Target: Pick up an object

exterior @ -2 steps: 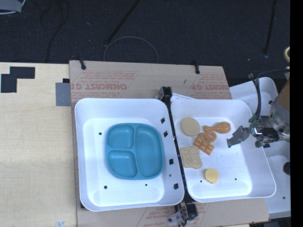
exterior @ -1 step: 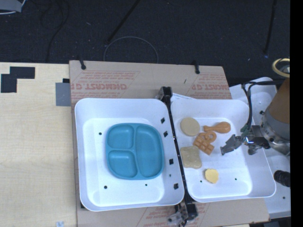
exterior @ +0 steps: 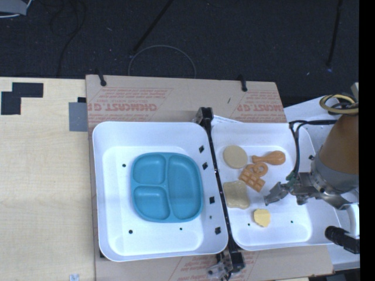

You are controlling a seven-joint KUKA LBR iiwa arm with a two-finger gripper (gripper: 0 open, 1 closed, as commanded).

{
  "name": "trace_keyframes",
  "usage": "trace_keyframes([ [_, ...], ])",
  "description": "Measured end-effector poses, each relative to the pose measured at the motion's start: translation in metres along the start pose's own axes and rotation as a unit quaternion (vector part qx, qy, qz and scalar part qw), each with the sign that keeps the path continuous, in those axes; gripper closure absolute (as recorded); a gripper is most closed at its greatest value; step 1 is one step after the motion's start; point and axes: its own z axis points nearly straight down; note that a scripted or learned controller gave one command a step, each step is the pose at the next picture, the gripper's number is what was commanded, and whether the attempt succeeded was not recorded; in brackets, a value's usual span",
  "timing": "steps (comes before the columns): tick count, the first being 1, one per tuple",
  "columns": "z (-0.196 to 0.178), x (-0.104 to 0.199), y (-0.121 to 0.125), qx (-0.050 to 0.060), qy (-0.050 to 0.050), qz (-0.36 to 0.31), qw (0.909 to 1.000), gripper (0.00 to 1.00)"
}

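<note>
1. Setting: a pale wooden bench (exterior: 41,174) carries a cardboard sheet (exterior: 176,101) under two shallow white bins; dark floor with cables lies behind.
2. Left bin (exterior: 111,239): holds a blue divided plate (exterior: 166,186), lying flat near its centre.
3. Right bin (exterior: 293,233): holds five toy food pieces. A round beige disc (exterior: 235,156) and an orange drumstick (exterior: 270,157) sit toward the far side; a waffle piece (exterior: 254,176) lies just below them; a pale bread-like piece (exterior: 237,195) sits near the divider; a small yellow piece (exterior: 262,218) lies apart, nearer the front.
4. End effector: the gripper (exterior: 280,192) hangs over the right bin, between the waffle piece and the yellow piece. Nothing is seen between its fingers; whether they stand wide or narrow cannot be told.
5. Risks, as judged: the waffle, drumstick and disc are crowded, so a descent there may strike two pieces and nudge both aside. The flat pieces offer little edge and may slip free.
</note>
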Motion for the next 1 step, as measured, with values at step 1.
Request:
trace_keyframes([
  [1, 0.0640, 0.0036, -0.0032, 0.000, 0.000, 0.000, 1.0000, 0.00],
])
